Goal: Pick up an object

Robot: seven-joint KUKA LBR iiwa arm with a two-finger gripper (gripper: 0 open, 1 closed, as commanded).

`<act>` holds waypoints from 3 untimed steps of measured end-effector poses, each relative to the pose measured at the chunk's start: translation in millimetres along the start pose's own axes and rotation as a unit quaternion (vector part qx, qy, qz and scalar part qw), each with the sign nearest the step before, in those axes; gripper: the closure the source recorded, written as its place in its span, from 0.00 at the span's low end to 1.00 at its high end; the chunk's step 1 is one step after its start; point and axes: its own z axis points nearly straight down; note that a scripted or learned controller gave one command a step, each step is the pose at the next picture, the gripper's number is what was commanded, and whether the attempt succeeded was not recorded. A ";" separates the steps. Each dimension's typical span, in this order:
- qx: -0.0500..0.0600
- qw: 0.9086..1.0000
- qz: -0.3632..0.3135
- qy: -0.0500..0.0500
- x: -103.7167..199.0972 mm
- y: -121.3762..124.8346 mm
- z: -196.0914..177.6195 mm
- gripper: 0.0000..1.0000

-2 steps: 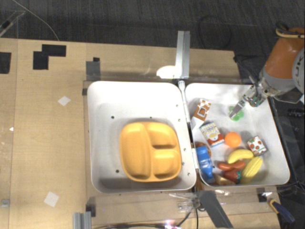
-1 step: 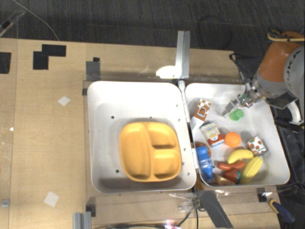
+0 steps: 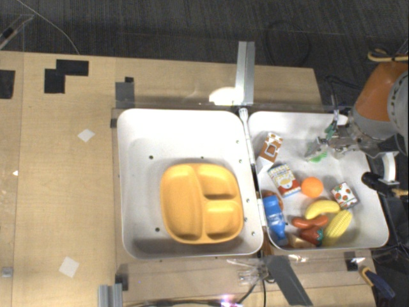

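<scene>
Two white bins (image 3: 134,171), yellow tray (image 3: 201,202) left, toy food right, labels unreadable, fingers (image 3: 319,147) state unclear.

Arm (image 3: 383,101) cut off by right edge; we see only orange band and wrist. Gripper (image 3: 323,144) small, blurred: we cannot tell finger spread or contents. Brown item (image 3: 299,241) at right bin's (image 3: 358,171) near edge half hidden under red one (image 3: 309,234), unidentifiable. Carton (image 3: 284,178) print too small to read.

bench (image 3: 57,190): light wood | floor (image 3: 160,11): dark grey carpet | black patches (image 3: 64,74)
</scene>
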 end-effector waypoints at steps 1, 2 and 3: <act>-0.006 1.000 -0.004 -0.003 0.2 4.3 -15.7 1.00; -0.004 0.998 0.058 -0.002 6.1 -103.7 -114.1 1.00; -0.002 0.998 0.055 0.000 8.6 -102.5 -120.9 1.00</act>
